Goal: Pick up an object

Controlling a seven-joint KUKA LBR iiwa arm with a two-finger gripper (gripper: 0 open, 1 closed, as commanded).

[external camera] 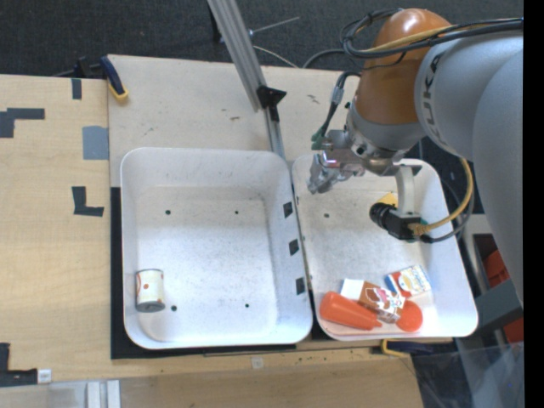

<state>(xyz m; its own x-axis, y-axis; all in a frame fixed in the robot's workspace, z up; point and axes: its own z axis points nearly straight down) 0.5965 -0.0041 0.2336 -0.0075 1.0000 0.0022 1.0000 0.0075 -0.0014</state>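
Speckled white plastic forms both shallow bins. In the left bin [204, 164], toward seven o'clock, a small cylindrical can [150, 290] with a pale label stands alone; its print is too small to read. In the right bin [442, 228], along six o'clock, an orange carrot-shaped toy [348, 311] touches a red-and-white printed packet [399, 289] with illegible lettering. My metal gripper [324, 172] hovers at that bin's eleven o'clock corner; how its fingers stand I cannot tell.

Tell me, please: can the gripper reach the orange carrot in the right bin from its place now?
Probably yes. The gripper hangs over the right bin's far end, and bare floor lies between it and the carrot at the near edge.
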